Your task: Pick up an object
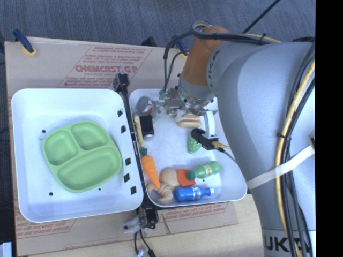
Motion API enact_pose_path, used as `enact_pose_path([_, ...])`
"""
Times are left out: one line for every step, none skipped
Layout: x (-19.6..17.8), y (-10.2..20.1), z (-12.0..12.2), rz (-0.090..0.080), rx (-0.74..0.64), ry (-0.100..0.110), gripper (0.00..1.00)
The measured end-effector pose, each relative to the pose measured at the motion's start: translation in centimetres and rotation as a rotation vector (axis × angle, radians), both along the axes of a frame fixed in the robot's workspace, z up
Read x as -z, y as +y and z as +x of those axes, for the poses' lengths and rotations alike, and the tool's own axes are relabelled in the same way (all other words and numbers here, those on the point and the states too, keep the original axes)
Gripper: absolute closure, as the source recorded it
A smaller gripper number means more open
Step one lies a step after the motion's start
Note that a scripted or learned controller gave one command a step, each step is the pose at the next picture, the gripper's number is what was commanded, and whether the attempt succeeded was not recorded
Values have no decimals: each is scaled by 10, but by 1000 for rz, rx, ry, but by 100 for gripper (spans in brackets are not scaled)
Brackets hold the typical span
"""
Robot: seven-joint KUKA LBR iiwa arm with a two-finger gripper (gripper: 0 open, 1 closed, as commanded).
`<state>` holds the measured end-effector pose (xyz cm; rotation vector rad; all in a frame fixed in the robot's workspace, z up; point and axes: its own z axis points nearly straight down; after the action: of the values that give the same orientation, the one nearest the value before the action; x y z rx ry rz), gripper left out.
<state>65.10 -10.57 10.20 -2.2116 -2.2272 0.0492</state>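
My arm reaches in from the right and bends down over the right bin (231,193), with my gripper (172,104) low at its far end, close to the bin's floor. How my gripper is set I cannot tell from up here, since the wrist and its cabling cover it, and I see nothing lifted in it.

Just beside it lies a tan, bun-like piece (188,121), and a little nearer to the left wall a black block (146,126) rests against a pale stick (138,130). A small dark green thing (194,144) sits toward the middle, partly behind a black part of my arm.

At the near end the toys crowd together: an orange carrot (150,170) along the left wall, a beige lump (166,182) touching it, a red piece (186,176), a green bottle (206,170) and a blue bottle (193,194) lying on its side against the front wall.

The left bin (32,197) holds a green divided plate (82,155), flat on its floor
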Motion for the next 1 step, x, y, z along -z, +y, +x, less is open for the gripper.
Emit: enact_pose_path([9,-1,0,0,5,-2,0])
